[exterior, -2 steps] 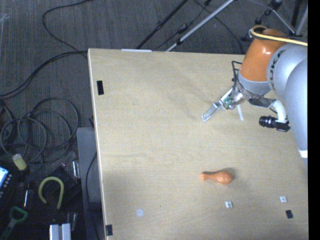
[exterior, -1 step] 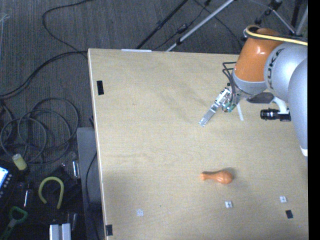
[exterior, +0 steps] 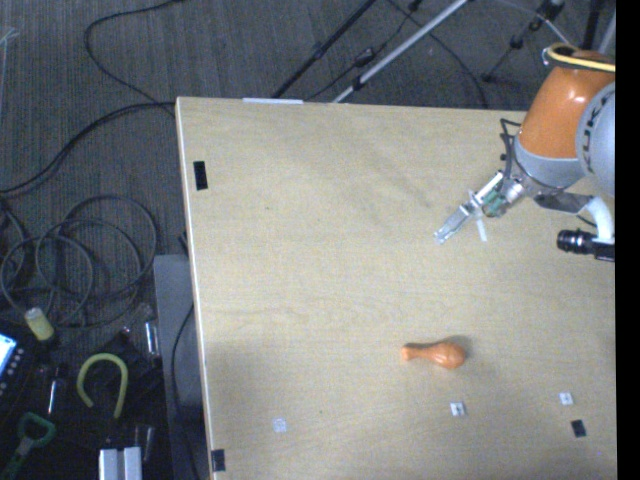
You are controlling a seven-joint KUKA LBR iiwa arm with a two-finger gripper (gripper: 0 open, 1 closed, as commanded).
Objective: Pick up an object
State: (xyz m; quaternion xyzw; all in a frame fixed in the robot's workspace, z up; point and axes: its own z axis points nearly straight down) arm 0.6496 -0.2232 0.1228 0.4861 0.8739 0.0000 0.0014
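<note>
Overhead, the hand [exterior: 452, 226] hangs at the table's [exterior: 300, 268] right side, apart from the orange object [exterior: 436, 354], which lies flat nearer the front edge, bulb end right, thin neck pointing left. Nothing is held; whether the hand is wide or narrow cannot be told. The object looks small, light and smooth, likely to roll; the bulbous end seems the best place to grip.

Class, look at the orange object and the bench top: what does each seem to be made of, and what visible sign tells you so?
Orange object: probably plastic or rubber, since its colour is uniform and its bulb-and-neck shape is smoothly rounded; too small to be sure. Bench top: looks like pale wood or plywood with a matte finish, showing a light tan surface with faint streaks and no glare.
</note>
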